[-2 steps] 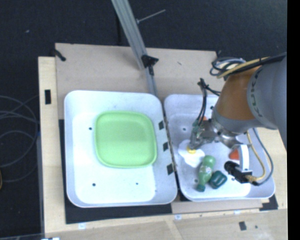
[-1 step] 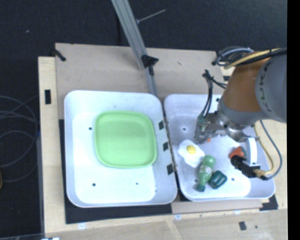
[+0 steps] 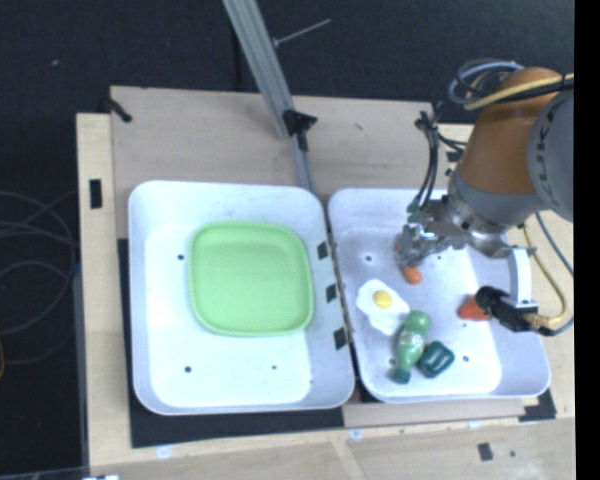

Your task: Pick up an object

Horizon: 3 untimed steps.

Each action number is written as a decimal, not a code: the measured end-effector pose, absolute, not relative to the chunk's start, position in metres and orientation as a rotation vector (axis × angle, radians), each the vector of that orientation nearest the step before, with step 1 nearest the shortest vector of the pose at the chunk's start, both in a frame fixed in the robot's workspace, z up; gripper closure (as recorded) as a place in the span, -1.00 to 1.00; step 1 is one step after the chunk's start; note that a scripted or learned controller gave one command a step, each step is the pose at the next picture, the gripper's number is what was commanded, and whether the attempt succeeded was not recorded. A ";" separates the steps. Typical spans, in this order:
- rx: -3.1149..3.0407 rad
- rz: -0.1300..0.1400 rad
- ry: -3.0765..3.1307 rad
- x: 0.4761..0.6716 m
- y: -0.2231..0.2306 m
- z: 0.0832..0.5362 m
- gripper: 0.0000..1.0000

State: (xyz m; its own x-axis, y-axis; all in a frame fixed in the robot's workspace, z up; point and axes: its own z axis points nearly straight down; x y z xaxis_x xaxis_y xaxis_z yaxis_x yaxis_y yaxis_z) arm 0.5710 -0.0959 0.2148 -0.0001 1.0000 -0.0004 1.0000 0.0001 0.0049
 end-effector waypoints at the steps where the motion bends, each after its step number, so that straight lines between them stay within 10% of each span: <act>1: 2.218 0.006 2.218 0.573 -0.099 0.277 1.00; 3: 2.217 0.001 2.227 0.596 0.017 0.269 1.00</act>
State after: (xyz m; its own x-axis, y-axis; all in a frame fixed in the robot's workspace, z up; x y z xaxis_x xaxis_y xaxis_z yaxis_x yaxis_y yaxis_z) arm 0.5956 0.0165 0.2694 -0.0046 1.0000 0.0008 1.0000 0.0046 0.0003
